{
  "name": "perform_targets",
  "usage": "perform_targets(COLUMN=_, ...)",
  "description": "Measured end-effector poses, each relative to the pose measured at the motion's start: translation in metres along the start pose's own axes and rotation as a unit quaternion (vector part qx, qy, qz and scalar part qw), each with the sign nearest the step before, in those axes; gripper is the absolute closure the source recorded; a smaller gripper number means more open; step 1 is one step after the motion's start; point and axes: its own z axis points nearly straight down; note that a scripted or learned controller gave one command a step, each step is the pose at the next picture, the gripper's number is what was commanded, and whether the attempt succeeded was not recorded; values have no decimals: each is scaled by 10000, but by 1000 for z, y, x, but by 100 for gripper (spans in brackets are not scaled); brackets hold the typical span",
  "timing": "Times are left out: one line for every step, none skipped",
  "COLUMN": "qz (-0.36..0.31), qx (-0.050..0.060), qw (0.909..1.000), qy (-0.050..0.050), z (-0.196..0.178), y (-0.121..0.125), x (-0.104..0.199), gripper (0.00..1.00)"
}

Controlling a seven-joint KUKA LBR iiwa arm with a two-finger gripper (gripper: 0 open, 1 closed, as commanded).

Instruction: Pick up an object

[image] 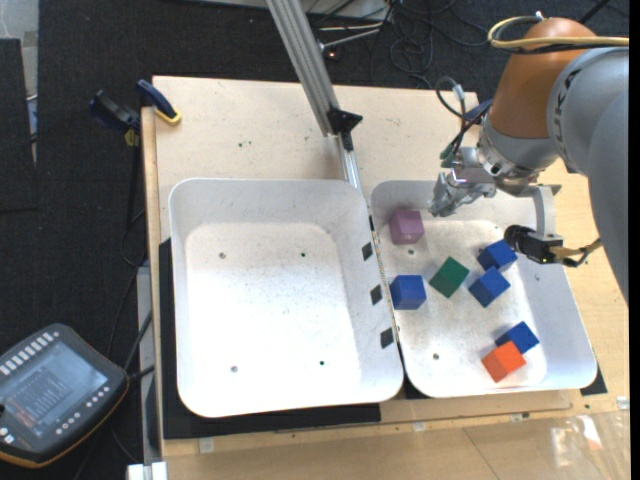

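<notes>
The right bin [560,368] holds several small blocks. A pale purple cube [405,226] lies near its back left corner. A blue cube [407,292] sits at the left wall, with a green cube [450,277] to its right. Two more blue blocks [491,271] rest near the right side. An orange block [503,361] touches another blue block [518,337] at the front right. My gripper [446,200] hangs over the bin's back edge, just right of the purple cube, with nothing seen between its fingers.
The left bin [200,208] stands beside the right one. A slanted metal pole [305,53] crosses the bench behind the bins. A blue and yellow clamp [140,108] sits at the bench's back left corner. A pendant [50,393] lies at the front left.
</notes>
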Motion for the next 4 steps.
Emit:
perform_targets(qz=-4, qx=4, qw=10000, qy=3, z=-32, y=2, x=0, gripper=100)
perform_targets(qz=-29, qx=33, qw=10000, qy=20, z=-48, y=-17, x=49, gripper=100)
perform_targets(qz=-33, qx=39, qw=10000, qy=23, z=-56, y=-45, x=105, gripper=100)
perform_targets(qz=-34, qx=40, qw=10000, qy=23, z=-67, y=-70, x=158, gripper=100)
